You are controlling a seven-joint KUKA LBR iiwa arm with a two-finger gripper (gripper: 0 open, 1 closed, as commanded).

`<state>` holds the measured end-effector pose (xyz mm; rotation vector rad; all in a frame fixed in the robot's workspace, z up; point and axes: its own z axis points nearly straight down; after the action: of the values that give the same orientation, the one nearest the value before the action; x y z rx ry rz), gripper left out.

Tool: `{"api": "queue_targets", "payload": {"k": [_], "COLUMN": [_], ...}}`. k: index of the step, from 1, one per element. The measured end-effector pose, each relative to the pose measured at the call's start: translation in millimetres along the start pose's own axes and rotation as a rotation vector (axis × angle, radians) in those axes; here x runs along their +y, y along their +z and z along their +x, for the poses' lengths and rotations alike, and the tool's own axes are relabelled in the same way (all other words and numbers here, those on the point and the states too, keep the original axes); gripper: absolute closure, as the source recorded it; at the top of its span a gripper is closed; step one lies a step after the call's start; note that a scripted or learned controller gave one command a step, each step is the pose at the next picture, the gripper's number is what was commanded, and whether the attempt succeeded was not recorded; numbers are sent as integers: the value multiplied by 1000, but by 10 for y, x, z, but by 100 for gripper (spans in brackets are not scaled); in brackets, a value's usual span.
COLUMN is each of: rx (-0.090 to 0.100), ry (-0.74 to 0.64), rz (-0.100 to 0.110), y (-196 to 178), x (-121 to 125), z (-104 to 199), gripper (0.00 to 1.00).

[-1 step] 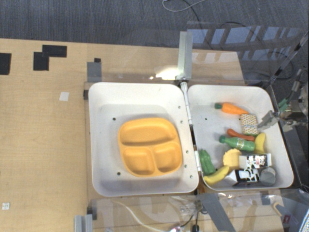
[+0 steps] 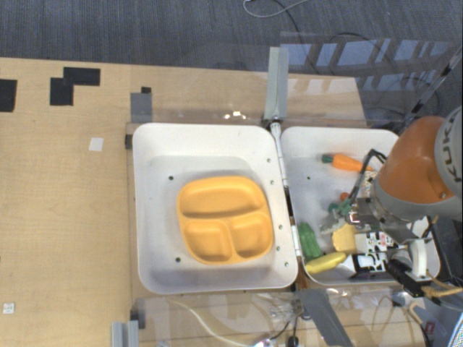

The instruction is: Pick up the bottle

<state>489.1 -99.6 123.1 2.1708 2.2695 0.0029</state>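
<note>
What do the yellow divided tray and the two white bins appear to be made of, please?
The yellow three-compartment tray looks like moulded plastic with a smooth matte finish: even colour, rounded ridges, soft shading. The left white bin and right white bin seem to be thin formed plastic, slightly glossy, with rounded corners; painted metal cannot be ruled out.

Green bottle [image 2: 309, 241], lying flat (tilted), right bin's left side
</note>
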Motion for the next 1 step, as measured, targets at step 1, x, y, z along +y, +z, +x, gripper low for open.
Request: {"api": "queue_targets", "payload": {"k": [1], "rx": [1], "ry": [155], "rz": [-2], "y": [-617], "x": [45], "z": [1272], "gripper": [0]}}
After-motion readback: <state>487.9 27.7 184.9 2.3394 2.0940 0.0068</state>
